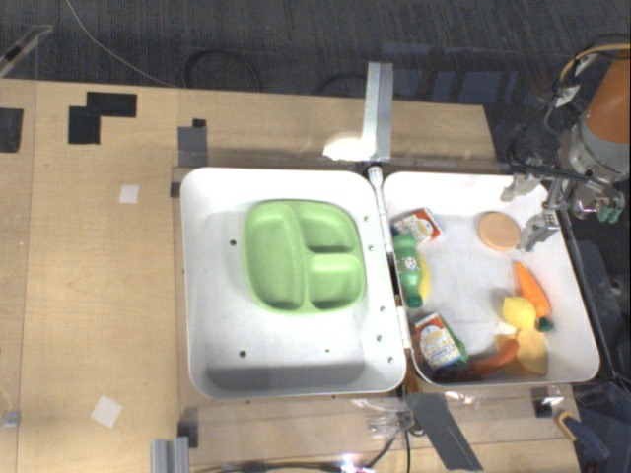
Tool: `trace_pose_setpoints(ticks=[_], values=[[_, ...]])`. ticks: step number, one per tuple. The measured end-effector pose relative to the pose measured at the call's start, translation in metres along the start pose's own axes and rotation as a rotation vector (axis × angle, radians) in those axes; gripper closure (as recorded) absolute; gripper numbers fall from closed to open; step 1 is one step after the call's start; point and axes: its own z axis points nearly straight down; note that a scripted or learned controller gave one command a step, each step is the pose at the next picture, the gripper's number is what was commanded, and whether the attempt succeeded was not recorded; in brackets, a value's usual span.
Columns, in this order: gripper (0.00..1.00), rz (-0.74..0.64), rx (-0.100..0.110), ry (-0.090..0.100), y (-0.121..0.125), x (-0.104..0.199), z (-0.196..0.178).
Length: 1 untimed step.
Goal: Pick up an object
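The tabletop (pixel 89 294) is carrying two shallow white bins side by side. The left bin (pixel 212 363) is holding a green divided tray (pixel 301 254), which is lying flat slightly above the bin's middle, with one long compartment on its left and two smaller ones on its right. The right bin (pixel 463 274) is holding all the loose objects. A round tan disc (pixel 499 232) is lying in the upper right part of this bin. An orange carrot (pixel 531 288) is lying at a slant just below and to the right of the disc. A yellow lemon-like piece (pixel 520 312) is sitting just below the carrot, touching or nearly touching it, and a paler yellow piece (pixel 532 351) is resting lower still by the right wall. A red-orange pepper-like item (pixel 491 357) is lying along the bottom wall, beside a small printed packet (pixel 437 341). A second printed packet (pixel 417 227) is lying near the upper left corner, and a green and yellow item (pixel 407 272) is lying along the left wall below it. The arm (pixel 603 126) is reaching in from the right, with its orange band showing at the frame's edge. The pincer (pixel 539 227) is hanging over the upper right corner of the right bin, just beside the disc. Nothing is appearing between its fingers; how far apart they are standing cannot be told from this angle.
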Motion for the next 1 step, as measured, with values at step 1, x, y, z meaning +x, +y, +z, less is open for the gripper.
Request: trace_pose_setpoints(ticks=[1], values=[[0.00, -0.314, -0.002, 0.001, -0.0017, 0.0293, 0.0999]])
